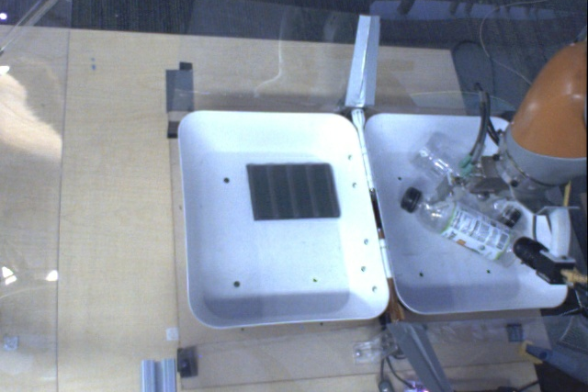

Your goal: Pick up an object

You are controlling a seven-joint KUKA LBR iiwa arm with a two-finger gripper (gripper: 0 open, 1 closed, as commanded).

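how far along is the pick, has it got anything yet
Done: the arm has reached over the right bin, with the gripper low over the clear plastic bottle. In hand: nothing visibly; the bottle lies on its side on the bin floor. Left: close on it and lift. The dark ridged block sits in the left bin.
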